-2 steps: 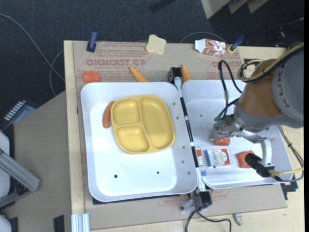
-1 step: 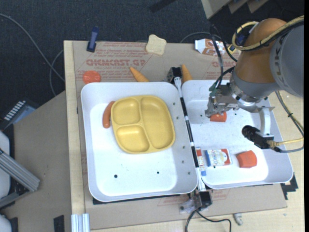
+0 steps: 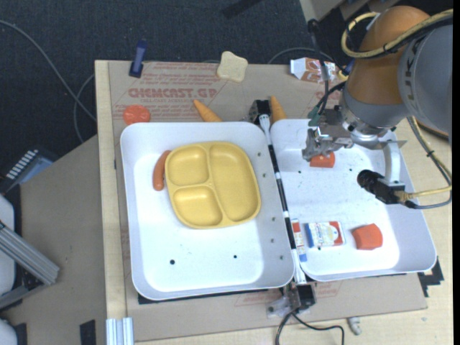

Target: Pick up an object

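Observation:
My gripper (image 3: 317,148) hangs over the far left part of the right bin (image 3: 410,254), reaching in from the right. A small orange block (image 3: 324,160) lies directly under and beside its tip, partly covered by it; whether it is gripped cannot be seen. Nearer the front of the same bin lie a red-orange block (image 3: 368,236) and a white, red and blue packet (image 3: 320,234). The left bin (image 3: 208,272) holds a yellow divided plate (image 3: 212,184) with an orange sausage (image 3: 159,171) along its left side.
Behind the bins, on the cardboard, lie a bread slice (image 3: 232,65), a carrot (image 3: 206,111), an orange disc (image 3: 135,113), a blue item (image 3: 138,57) and a printed packet (image 3: 310,68). A black clip (image 3: 259,111) and another orange piece (image 3: 277,108) sit at the bins' far divider.

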